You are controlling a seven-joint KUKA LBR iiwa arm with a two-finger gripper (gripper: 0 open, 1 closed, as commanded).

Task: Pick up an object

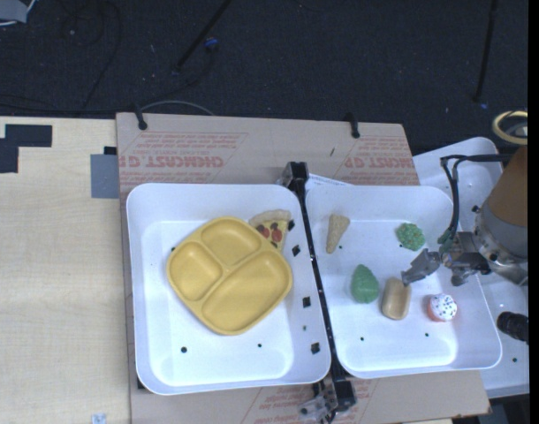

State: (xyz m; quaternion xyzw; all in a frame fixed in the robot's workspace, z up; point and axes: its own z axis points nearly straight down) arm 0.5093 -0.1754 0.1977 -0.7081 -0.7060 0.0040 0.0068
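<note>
A grey two-finger gripper [426, 268] hovers with fingers spread and holding nothing in the right white bin [428, 360], just above a tan oblong toy [395, 299] beside a green lump [365, 284].

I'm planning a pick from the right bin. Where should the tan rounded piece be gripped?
Probably across the narrow middle of the tan rounded piece, coming straight down. It lies flat, elongated toward the near rim, with the green lump close on one side. The claw is already nearby.

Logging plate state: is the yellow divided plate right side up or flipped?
Right side up. The yellow divided plate lies in the left bin with its three compartments facing up, raised dividers visible.
</note>
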